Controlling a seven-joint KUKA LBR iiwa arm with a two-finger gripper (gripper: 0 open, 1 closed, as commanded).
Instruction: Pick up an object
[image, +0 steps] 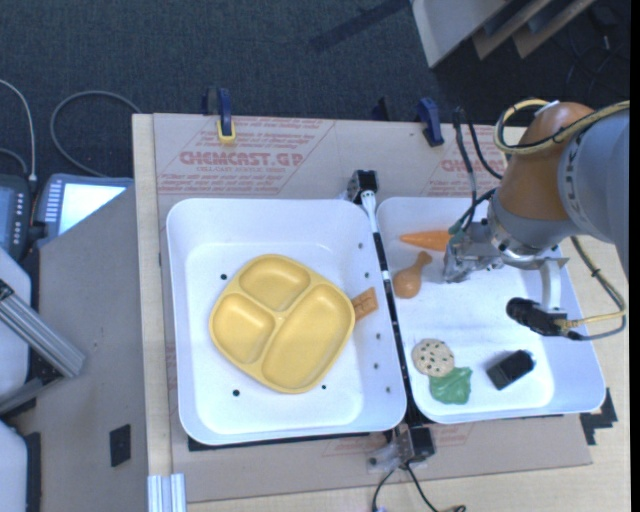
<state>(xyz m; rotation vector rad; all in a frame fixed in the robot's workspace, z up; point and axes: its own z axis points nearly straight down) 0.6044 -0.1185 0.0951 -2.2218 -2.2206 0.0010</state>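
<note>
Green toy (451, 386) is left aside; carrot (427, 239) should be approached squarely by fingers (458, 266) whose spread cannot be told.

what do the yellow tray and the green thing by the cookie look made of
Yellow tray: probably moulded plastic, smooth, with a soft sheen and rounded compartment walls.
Green thing: looks like soft plastic or rubber, matte, with crumpled leaf-like edges; too small to be sure.

the floor (150, 45) is dark blue-grey carpet. a brown board (300, 150) with red letters lies on the bench, held by blue clamps (224, 105) at its far edge. white cables (85, 110) loop on the floor. pale furniture (500, 25) stands at the top right.
</note>
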